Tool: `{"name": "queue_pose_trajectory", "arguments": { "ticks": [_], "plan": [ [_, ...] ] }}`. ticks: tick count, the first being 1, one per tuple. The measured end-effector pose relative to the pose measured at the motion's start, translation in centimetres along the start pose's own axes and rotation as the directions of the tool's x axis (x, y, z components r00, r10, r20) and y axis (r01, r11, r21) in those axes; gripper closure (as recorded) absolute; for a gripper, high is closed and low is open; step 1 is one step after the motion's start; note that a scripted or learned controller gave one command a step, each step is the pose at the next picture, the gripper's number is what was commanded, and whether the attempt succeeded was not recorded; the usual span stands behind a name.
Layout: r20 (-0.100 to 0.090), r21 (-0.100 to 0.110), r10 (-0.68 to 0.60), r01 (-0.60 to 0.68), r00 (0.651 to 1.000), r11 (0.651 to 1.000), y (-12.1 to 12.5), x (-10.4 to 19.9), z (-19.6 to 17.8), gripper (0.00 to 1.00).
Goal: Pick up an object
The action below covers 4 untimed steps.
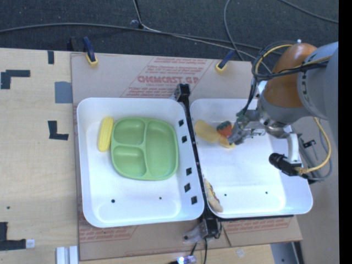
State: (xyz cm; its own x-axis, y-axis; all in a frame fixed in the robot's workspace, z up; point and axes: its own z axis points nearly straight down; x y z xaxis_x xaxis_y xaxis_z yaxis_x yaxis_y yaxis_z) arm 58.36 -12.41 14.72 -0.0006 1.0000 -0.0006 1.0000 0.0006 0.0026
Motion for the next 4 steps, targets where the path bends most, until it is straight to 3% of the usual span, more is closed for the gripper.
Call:
{"name": "queue_pose_trajectory", "arguments": {
  "ticks": [2,4],
  "plan": [
    [0.001,-0.003,0.000,0.000,1.000,1.000,0.3,-0.6,-12.7,1.00],
    [-0.001,0.005,-0.004,0.004,1.000,1.000,-1.6,8.3,-11.4,1.00]
  ]
}}
